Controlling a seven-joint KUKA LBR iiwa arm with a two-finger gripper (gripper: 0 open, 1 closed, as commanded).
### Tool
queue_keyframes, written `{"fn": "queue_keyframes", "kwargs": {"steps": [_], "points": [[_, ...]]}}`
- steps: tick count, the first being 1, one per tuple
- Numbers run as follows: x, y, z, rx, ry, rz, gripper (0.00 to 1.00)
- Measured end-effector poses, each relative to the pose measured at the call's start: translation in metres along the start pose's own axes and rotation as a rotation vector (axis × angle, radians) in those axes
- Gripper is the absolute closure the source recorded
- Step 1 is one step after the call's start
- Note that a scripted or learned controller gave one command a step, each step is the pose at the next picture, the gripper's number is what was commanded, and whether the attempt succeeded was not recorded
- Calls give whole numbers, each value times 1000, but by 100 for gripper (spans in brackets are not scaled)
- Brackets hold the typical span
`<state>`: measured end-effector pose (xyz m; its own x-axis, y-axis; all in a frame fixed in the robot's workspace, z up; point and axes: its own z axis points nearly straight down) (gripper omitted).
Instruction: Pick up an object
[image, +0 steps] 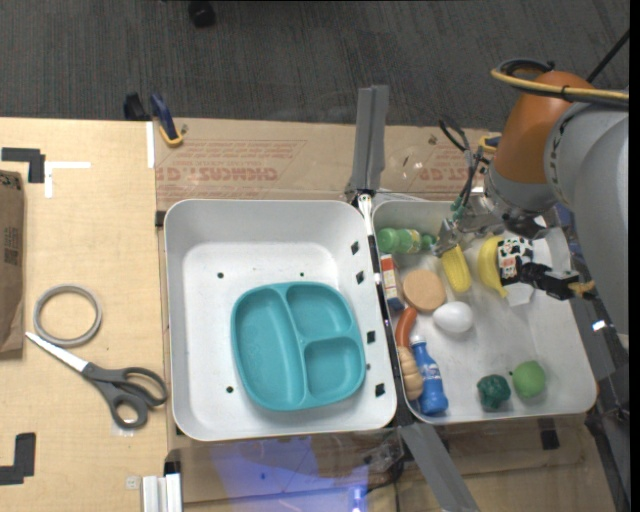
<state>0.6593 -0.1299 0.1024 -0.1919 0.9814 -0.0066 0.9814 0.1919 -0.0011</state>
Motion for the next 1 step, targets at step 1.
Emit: {"fn": "queue_keyframes", "kwargs": {"steps": [1], "points": [[79, 15, -152, -2, 4, -27, 100]]}}
